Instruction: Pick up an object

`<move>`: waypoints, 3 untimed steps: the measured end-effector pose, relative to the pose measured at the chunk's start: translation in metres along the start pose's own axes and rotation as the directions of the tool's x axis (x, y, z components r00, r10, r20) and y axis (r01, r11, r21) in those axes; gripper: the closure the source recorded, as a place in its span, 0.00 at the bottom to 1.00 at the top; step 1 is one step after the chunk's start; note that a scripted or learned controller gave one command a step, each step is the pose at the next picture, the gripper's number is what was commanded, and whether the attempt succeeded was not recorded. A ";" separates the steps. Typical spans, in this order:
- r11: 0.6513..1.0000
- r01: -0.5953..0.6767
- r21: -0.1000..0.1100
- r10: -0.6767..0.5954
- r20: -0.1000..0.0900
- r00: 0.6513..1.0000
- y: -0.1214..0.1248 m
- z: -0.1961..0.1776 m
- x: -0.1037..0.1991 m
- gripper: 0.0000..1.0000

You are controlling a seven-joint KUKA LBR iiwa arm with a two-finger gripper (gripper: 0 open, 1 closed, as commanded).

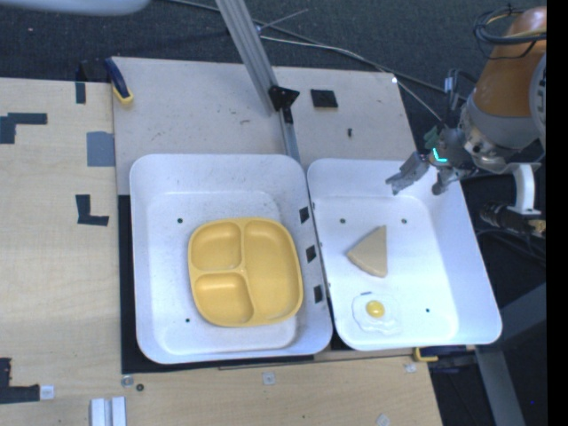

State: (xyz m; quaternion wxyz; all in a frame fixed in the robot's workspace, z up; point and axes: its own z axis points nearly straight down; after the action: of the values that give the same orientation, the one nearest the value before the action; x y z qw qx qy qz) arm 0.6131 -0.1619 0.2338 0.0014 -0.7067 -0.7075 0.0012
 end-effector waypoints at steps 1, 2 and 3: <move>1.000 0.000 -0.002 0.000 0.000 1.000 0.001 -0.001 0.000 0.00; 1.000 0.000 0.003 0.000 0.000 1.000 -0.003 0.063 0.005 0.00; 1.000 0.001 0.003 -0.001 0.000 1.000 -0.002 0.124 0.014 0.00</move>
State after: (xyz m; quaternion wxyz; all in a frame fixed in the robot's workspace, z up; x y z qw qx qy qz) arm 0.6107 -0.1482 0.1100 0.0027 -0.7064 -0.7078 0.0024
